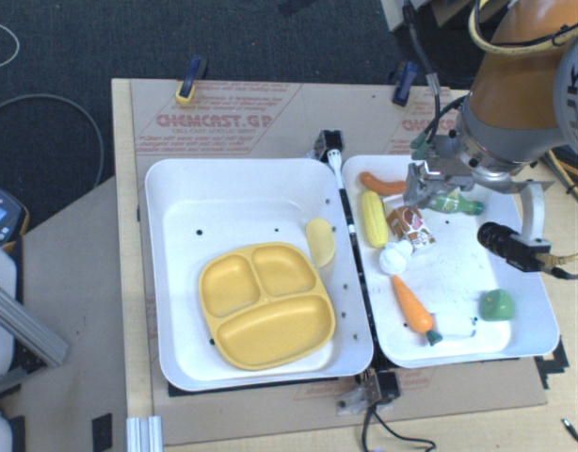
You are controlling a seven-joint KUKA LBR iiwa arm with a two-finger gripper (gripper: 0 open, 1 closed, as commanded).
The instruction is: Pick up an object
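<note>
The right bin (456, 273) holds the loose objects. A yellow corn cob (372, 218) lies near its left wall, with an orange sausage-like piece (380, 185) behind it. A brown and white bottle (408, 233) with a white cap lies beside the corn. My gripper (419, 192) hangs just above and behind that bottle, close to a green bottle (456, 204) partly hidden under the wrist. An orange carrot (413, 307) lies at the front, and a green round piece (497, 304) at the front right. Nothing shows held in the gripper.
The left bin (158, 217) bears a yellow divided plate (265, 304) and a pale yellow oval piece (320, 241) by its right wall. A black cylinder (505, 241) juts over the right bin's right side. Blue clamps sit at the board's back edge.
</note>
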